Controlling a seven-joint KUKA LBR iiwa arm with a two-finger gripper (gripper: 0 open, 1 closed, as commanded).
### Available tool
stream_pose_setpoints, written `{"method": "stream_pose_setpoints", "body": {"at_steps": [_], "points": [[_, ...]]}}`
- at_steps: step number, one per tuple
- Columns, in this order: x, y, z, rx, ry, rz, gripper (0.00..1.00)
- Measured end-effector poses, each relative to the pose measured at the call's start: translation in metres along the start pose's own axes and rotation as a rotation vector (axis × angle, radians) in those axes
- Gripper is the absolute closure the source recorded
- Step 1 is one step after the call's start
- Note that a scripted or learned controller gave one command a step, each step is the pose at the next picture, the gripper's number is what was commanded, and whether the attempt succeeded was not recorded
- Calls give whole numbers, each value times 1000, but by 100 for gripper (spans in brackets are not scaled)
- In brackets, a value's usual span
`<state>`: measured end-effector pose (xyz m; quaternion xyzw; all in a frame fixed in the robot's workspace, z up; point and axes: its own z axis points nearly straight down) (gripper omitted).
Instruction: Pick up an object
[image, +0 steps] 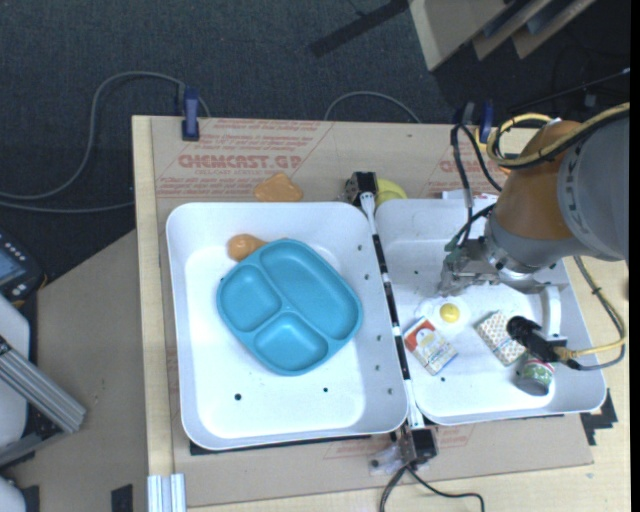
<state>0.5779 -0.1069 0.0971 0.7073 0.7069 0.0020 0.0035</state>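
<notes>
Red "CHEMCAST GP" print on brown bench sheet (240, 158); other labels unreadable.

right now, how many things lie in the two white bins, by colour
blue: 1, the blue divided plastic plate
orange: 1, the orange rounded lump
white and yellow: 1, the egg-like disc
red and white: 1, the small flat packet
pale patterned: 1, the small box
green and grey: 1, the small round tin
total: 6

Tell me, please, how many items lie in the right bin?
4: egg toy centre, carton by the left rim, patterned box, can front right; arm may hide more.
</notes>
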Motion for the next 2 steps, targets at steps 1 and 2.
{"method": "stream_pose_setpoints", "body": {"at_steps": [1,2], "points": [[0,0,1,1,0,0,0],[8,-18,12,8,2,0,0]]}}
